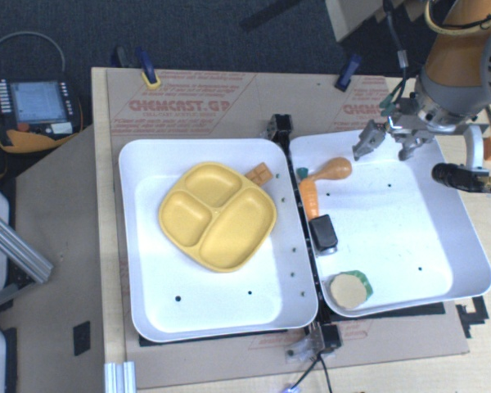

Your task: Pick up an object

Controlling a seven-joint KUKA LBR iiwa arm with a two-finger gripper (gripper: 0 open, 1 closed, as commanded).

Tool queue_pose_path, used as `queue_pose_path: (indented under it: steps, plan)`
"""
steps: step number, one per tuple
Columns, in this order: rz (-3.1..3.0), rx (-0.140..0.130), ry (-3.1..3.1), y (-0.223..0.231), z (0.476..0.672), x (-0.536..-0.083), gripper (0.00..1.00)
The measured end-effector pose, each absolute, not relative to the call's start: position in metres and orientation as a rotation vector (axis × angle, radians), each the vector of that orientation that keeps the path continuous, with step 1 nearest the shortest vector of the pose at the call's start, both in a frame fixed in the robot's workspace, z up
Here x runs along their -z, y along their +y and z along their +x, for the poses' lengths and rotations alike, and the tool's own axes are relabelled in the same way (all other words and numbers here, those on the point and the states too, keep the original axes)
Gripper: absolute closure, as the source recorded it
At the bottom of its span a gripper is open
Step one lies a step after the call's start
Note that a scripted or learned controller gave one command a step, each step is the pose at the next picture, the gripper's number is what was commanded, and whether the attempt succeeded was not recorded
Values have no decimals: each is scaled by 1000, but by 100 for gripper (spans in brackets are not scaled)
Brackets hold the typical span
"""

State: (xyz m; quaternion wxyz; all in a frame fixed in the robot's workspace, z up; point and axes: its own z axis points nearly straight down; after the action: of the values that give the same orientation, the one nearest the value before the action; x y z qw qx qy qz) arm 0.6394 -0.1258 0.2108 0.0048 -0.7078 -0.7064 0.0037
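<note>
1. Two shallow white bins sit side by side on the desk (106,219), touching along their inner edges.
2. The left bin (147,293) holds one yellow plate (218,216) with three compartments, lying flat near the bin's middle, and one small brown block (259,173) just beside the plate's upper right rim.
3. The right bin (425,244) holds five things, all gathered along its left side.
4. One orange carrot-shaped piece (309,198) lies against the left wall, with a small green bit (302,173) just above its top end.
5. One tan, pear-shaped piece (334,169) lies tilted, touching the carrot's upper end.
6. One small black box (323,232) lies just below the carrot.
7. One round beige disc with a green edge (349,291) rests in the lower left corner of that bin.
8. The hand (389,142) hangs over the upper part of the right bin, near the tan piece but apart from it; its two fingers are spread apart and nothing lies between them.
</note>
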Motion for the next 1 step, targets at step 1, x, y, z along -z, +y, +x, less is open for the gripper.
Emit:
queue_pose_path:
  steps: [1]
  plan:
    - [-2221, -1, -2221, -126, 642, -217, 0]
